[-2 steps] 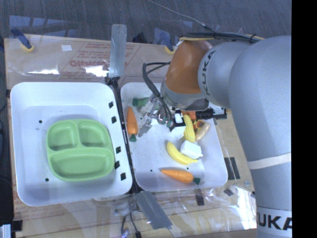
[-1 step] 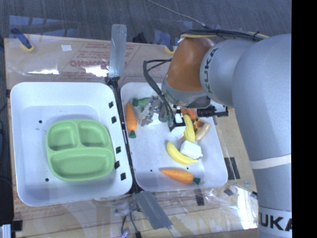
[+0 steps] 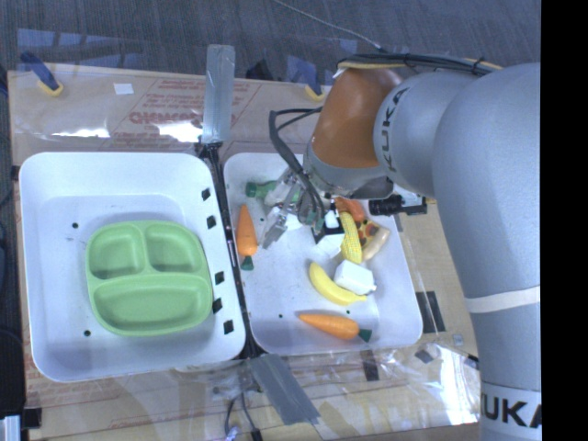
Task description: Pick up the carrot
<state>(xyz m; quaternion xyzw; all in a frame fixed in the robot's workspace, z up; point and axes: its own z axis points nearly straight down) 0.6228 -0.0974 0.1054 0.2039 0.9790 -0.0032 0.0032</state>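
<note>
I hang over the right bin (image 3: 404, 310), where the food toys lie loose: one carrot (image 3: 246, 232) rests along the left wall beside the divider, a second carrot (image 3: 329, 324) lies near the front edge, and a banana (image 3: 333, 286), a corn cob (image 3: 351, 237) and a white block (image 3: 354, 277) crowd the middle. My gripper (image 3: 287, 211) is low, just right of the upper carrot, likely because that one lies closest. My fingers look slightly parted and empty, not touching the carrot.
</note>
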